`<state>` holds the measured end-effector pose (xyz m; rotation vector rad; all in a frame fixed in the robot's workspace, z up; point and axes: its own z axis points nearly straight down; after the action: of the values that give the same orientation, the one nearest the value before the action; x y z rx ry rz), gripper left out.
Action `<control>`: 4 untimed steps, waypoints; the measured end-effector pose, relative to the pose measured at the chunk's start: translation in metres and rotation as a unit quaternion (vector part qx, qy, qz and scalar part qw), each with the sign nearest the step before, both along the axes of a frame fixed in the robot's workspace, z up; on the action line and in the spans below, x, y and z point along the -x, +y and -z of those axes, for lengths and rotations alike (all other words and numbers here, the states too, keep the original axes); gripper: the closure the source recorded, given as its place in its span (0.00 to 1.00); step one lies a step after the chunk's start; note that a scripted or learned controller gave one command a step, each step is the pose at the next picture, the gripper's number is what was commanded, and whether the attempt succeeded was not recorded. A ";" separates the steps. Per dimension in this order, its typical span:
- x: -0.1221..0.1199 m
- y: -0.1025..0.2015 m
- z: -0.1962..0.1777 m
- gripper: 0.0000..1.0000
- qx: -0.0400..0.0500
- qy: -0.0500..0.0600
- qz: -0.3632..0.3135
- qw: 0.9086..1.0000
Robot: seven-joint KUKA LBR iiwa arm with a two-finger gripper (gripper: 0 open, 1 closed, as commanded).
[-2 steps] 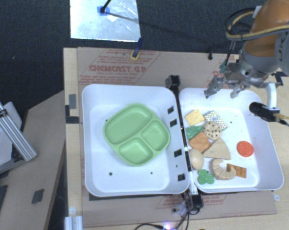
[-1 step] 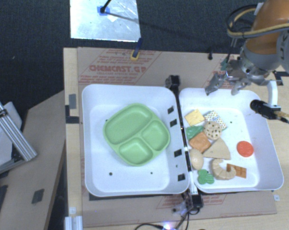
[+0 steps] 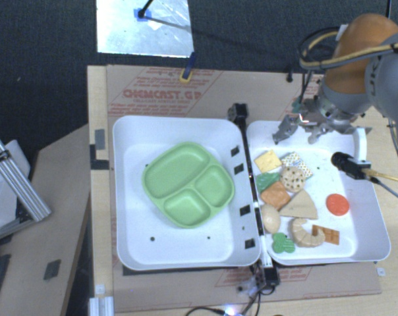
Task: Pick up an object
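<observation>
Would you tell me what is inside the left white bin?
The left white bin holds a green divided tray with three compartments, nothing in them. Whatever lies beneath the tray is covered.

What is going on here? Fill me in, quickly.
A grey robot arm reaches in from the right, its pincer above the back of the right bin with nothing between its fingers. That bin holds a pile of toy food: a yellow cheese block, a round cookie, an orange disc, a shrimp and more. The left bin holds a green divided plate. Nothing is picked up yet.
</observation>
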<state>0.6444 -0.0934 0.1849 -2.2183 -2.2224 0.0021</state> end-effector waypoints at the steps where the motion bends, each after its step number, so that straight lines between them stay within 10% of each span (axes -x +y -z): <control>1: 0.005 0.004 0.061 0.00 0.000 0.001 0.000 1.000; 2: 0.002 0.002 0.095 0.00 0.003 -0.005 0.000 1.000; 3: -0.003 0.001 0.078 1.00 0.004 -0.015 0.001 1.000; 4: 0.001 -0.005 0.030 1.00 0.001 -0.004 0.001 1.000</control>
<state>0.6433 -0.0983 0.1553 -2.2254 -2.2243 -0.0057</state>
